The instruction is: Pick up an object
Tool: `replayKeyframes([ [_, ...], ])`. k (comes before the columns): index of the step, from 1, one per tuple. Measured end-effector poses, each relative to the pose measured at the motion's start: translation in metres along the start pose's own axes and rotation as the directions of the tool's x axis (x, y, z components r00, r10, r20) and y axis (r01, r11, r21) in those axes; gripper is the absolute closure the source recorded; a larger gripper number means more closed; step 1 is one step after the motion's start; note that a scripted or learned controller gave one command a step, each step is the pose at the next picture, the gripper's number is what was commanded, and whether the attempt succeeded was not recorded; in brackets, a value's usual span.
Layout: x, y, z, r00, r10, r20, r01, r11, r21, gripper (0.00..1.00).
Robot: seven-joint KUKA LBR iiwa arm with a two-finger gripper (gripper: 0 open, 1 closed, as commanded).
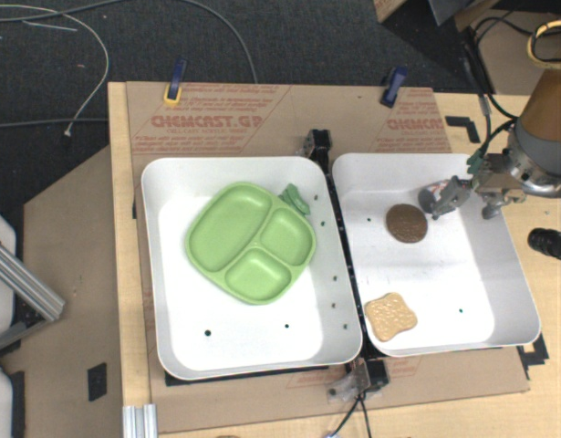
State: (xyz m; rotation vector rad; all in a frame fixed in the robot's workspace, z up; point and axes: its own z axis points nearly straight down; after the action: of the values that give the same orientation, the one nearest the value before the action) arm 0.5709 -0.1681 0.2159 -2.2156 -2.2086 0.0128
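So far nothing is lifted: the tool [462, 199] hangs with fingers spread over the right white bin [499, 272], just beside the round brown cookie-like disc [407, 224] lying on the bin floor.

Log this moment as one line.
hand over right bin, fingers open | brown disc beside it, ungrasped | cracker | green plate left bin

Arm [546, 108] cropped at right edge; pincer [462, 199] blurred.
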Motion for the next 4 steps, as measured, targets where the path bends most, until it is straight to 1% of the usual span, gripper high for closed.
replayKeyframes([
  [1,0.001,0.003,-0.008,1.000,-0.004,0.003,0.004,1.000,-0.014,0.00],
  [3,0.016,0.002,0.106,1.000,-0.003,0.001,0.003,1.000,-0.010,0.00],
  [4,0.017,0.002,0.132,1.000,-0.003,0.001,0.003,1.000,-0.011,0.00],
])
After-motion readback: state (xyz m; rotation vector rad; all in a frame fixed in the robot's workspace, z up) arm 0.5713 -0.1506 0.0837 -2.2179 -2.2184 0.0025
